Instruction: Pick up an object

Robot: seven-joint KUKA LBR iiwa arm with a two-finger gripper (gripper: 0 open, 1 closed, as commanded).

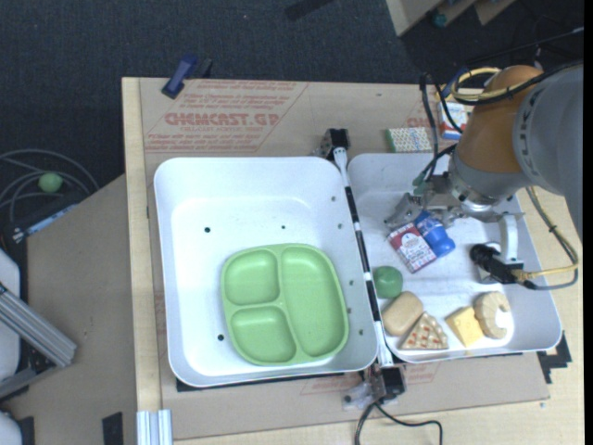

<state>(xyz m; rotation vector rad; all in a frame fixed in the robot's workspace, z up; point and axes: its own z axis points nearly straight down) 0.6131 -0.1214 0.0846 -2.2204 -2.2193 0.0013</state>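
My gripper (417, 211) is low in the right bin (371, 179), in its upper middle part. Right beneath and in front of it lie a red and white packet (410, 248) and a blue object (436, 237), side by side and touching. The gripper's tip is at the top edge of these two. Along the bin's front are a green ball (386, 280), a tan bread roll (402, 311), a pizza slice (424, 334), a yellow cheese wedge (464, 325) and a pale doughnut (493, 313).
The left bin (185, 211) holds a green divided plate (283, 302). The grey arm with its orange band (496, 128) comes in over the right bin's far right corner. A black clamp (336, 142) sits on the divider between the bins.
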